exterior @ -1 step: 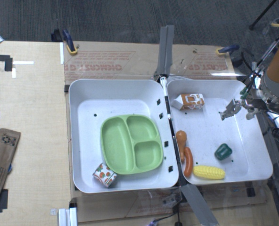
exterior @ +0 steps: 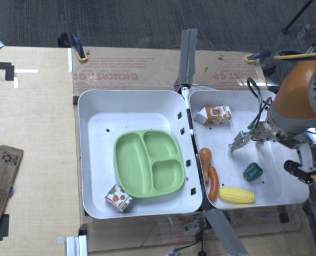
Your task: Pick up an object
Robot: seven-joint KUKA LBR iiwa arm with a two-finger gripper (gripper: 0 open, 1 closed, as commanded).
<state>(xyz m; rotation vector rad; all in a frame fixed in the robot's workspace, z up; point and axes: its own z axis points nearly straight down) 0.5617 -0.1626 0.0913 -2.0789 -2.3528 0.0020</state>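
Okay, left bin (exterior: 88, 143) first: green divided plate (exterior: 149, 163) lying flat mid-bin, small patterned carton (exterior: 118, 199) touching its front-left corner. Right bin (exterior: 286, 196) next: orange-and-white carton (exterior: 214, 115) near the back, a brown-and-red hot dog (exterior: 210, 174) along the left wall, yellow corn cob (exterior: 236, 196) at the front just beside it, dark green piece (exterior: 252, 171) a bit right. My gripper (exterior: 239, 142) hangs over mid-bin w/ fingers apart, nothing btwn them, above and left of the green piece.
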